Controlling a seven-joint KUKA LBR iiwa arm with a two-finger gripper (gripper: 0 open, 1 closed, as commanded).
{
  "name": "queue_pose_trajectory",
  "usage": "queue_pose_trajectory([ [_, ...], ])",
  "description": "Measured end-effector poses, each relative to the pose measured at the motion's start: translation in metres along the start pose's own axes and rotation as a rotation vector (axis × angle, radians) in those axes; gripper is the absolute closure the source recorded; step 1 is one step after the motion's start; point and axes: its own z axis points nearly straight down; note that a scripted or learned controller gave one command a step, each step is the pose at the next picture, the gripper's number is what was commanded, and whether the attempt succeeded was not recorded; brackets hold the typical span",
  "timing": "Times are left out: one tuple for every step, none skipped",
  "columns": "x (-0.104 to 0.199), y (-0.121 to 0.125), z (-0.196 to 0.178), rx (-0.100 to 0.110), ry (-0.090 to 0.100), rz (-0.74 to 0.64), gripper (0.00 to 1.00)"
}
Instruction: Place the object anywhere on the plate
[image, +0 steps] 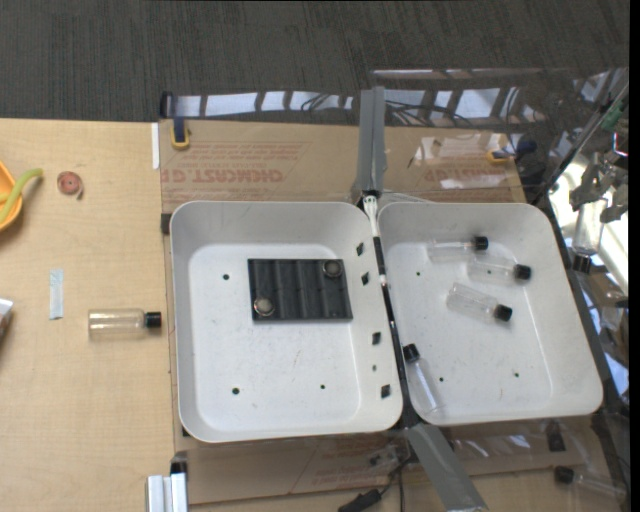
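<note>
clear vial (420, 381) at right bin's (560, 390) near-left edge, black plate (300, 290) in left bin (200, 380)

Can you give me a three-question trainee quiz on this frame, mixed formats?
1. True or false: the dark ridged plate lies in the right bin.
2. Multiple choice: how many clear vials with black caps lie loose inside the right bin? A) one B) three C) six
3. Short answer: where is the vial on the bench relative to the left bin?

Key:
1. False; it lies in the left bin.
2. B: the upper vial, the middle vial and the lower vial. A fourth vial rests at the seam between the bins.
3. Outside it, on the wooden bench to the bin's left in the view.
</note>
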Motion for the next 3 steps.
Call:
queue_pose_trajectory([
  [0.02,-0.043,0.081,0.003,0.0,0.075,1.0],
  [0.045,0.069,0.048,-0.001,0.0,-0.165,1.0],
  [0.059,-0.011,0.121,0.001,0.001,-0.004,1.0],
])
